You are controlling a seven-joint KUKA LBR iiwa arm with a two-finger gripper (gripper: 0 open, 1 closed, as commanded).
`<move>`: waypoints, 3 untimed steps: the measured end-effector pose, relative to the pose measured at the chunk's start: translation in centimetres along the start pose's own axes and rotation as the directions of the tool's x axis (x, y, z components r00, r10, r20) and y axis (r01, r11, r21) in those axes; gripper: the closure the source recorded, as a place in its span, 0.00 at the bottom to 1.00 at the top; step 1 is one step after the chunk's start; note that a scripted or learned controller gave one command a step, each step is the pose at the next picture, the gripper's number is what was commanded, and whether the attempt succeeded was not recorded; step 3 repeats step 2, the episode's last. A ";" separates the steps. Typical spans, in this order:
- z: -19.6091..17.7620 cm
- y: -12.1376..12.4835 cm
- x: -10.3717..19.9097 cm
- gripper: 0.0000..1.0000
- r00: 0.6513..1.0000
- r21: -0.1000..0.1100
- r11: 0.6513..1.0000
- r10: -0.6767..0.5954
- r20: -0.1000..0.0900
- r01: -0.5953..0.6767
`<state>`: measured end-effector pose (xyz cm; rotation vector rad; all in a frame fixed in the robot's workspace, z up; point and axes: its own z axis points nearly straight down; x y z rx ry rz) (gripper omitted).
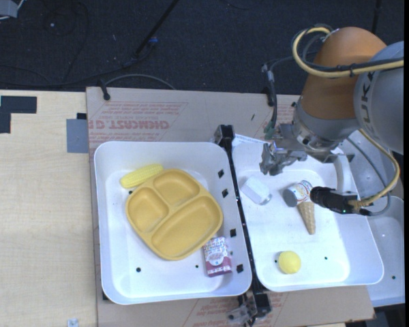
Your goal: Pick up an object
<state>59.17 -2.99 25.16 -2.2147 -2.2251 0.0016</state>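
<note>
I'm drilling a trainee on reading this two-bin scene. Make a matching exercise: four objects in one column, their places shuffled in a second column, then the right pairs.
Things:
1. yellow divided tray
2. corn cob
3. lemon
4. ice cream cone

Places:
A. right bin, near its front edge
B. left bin, far-left part, beside the tray
C. right bin, middle, tip pointing toward the front
D. left bin, centre

Pairs: 1-D, 2-B, 3-A, 4-C
</note>
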 end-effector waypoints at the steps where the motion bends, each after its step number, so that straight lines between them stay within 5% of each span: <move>1: 1.5 0.2 5.9 1.00 1.000 0.003 1.000 -0.001 -0.001 0.001; 2: 0.8 0.6 10.8 1.00 1.000 0.000 1.000 -0.001 0.000 0.001; 3: 0.8 0.6 10.8 1.00 1.000 0.000 1.000 -0.001 0.000 0.001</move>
